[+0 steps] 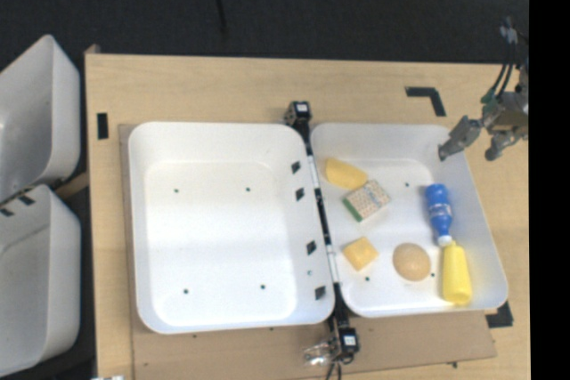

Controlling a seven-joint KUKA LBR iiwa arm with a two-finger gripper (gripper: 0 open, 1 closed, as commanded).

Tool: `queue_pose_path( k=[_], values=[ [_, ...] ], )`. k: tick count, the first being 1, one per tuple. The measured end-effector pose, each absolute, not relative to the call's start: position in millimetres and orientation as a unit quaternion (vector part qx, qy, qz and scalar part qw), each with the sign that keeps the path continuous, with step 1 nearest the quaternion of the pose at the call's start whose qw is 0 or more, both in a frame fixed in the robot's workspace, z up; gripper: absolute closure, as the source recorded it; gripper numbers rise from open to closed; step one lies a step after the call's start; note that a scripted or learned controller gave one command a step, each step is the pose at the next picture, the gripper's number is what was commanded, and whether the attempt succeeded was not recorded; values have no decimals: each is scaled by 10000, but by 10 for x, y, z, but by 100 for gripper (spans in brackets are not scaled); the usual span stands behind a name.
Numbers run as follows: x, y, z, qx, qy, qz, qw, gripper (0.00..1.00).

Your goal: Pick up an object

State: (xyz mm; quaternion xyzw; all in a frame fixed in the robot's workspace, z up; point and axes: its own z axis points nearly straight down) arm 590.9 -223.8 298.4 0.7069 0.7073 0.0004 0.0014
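The right bin [392, 142] holds several objects: a yellow wedge [345, 173], a green-and-white patterned block [367, 200], a yellow cube [360, 253], a tan round ball [411, 262], a blue bottle [436, 211] and a yellow bottle [455, 272]. My gripper [476, 143] hangs at the bin's far right corner, above and to the right of the blue bottle. It is open, its two fingers spread apart with nothing between them.
The left bin [214, 142] lies beside the right one, joined along a clipped divider [316, 209]. Both rest on a wooden bench [223, 89]. White housings [31, 111] stand at the far left. Black tape marks [427, 98] sit near the bench's back right.
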Motion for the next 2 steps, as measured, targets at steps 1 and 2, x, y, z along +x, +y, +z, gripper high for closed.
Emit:
queue_pose_path(
  k=[1,2],
  values=[
    [5605,-2293,2059,7075,7067,-21,-24,0],
    [5597,-2290,1147,7061,7081,20,39,0]
  ],
)
